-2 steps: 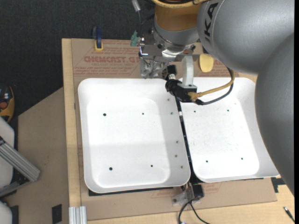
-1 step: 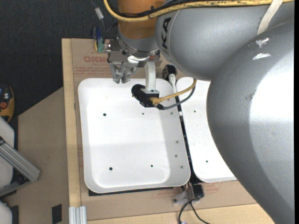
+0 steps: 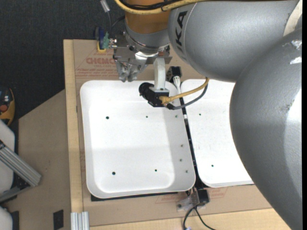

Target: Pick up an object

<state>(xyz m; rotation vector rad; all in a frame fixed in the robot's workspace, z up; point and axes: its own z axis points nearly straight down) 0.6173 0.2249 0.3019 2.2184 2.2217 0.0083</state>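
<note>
My gripper [image 3: 127,74] hangs below the orange band of the arm [image 3: 148,4], over the far rim of the left bin [image 3: 96,128], near its back edge. Beside the gripper, a white bracket [image 3: 159,75] and a black cable fitting [image 3: 151,96] hang from the wrist over the back right of that bin. The left bin's white floor shows just a few small dark dots. I see nothing held at the gripper. The grey arm body hides much of the right bin [image 3: 216,143].
Both bins rest on a brown board [image 3: 72,128] with red print at the back. A black strip [image 3: 189,138] runs between the bins. A small blue and yellow part [image 3: 101,40] sits at the board's far edge. Cables and a connector [image 3: 196,198] lie at the front.
</note>
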